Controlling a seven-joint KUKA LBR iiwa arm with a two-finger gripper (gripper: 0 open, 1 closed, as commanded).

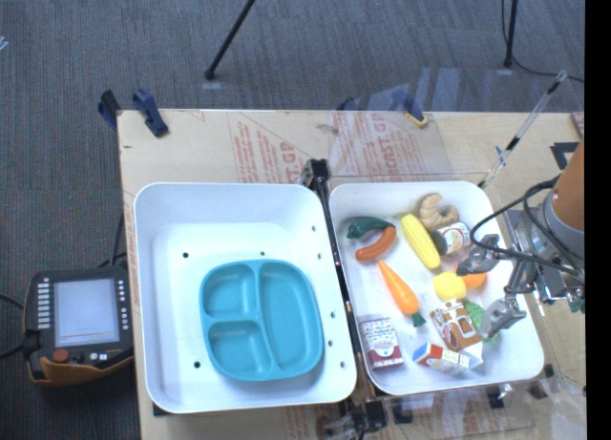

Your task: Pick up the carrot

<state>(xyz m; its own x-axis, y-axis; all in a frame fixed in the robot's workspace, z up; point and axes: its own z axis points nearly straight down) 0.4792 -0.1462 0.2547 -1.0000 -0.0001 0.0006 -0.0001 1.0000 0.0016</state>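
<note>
Gripper [494,287] spread wide over right bin's [520,357] right side, nothing between its fingers.
Carrot [398,287] lies loose on the bin floor near centre, tilted, well left of the gripper; corn cob [420,240] above it, lemon [450,285] just to its right, small red carton [381,341] below. Left bin [167,214] holds a blue divided plate [260,319].

Two white bins sit side by side on the tabletop [239,142]. The left bin [153,228] holds a blue divided plate [260,319]; the right bin [358,333] holds toy foods — the carrot [398,287] lies near its middle, beside a corn cob [420,240]. The hand [496,285] hovers open over the bin's right side — well apart from the carrot.
</note>
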